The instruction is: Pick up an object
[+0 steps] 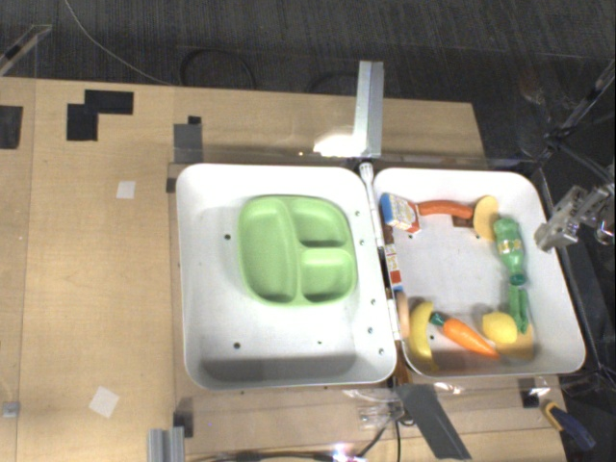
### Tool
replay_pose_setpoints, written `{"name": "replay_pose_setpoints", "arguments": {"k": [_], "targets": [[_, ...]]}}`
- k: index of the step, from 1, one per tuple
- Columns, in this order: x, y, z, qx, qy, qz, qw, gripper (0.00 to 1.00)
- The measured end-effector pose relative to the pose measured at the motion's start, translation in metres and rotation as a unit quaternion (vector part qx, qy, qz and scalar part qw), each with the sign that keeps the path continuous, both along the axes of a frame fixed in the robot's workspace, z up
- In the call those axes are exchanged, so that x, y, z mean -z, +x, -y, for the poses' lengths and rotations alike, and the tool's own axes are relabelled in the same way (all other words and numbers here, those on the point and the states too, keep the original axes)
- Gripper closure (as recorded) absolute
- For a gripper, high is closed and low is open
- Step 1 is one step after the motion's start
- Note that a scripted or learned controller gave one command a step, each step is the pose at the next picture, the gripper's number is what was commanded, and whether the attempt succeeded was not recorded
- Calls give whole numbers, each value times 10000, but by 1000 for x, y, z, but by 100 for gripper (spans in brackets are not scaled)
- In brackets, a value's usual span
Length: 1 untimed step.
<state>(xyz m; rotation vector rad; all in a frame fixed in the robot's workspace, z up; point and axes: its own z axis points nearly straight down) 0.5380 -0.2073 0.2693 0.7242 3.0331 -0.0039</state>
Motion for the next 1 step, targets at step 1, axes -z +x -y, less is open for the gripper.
{"name": "replay_pose_setpoints", "arguments": {"k": [1], "targets": [[44,-14,-2,-1809,4,-77,9835,100]]}}
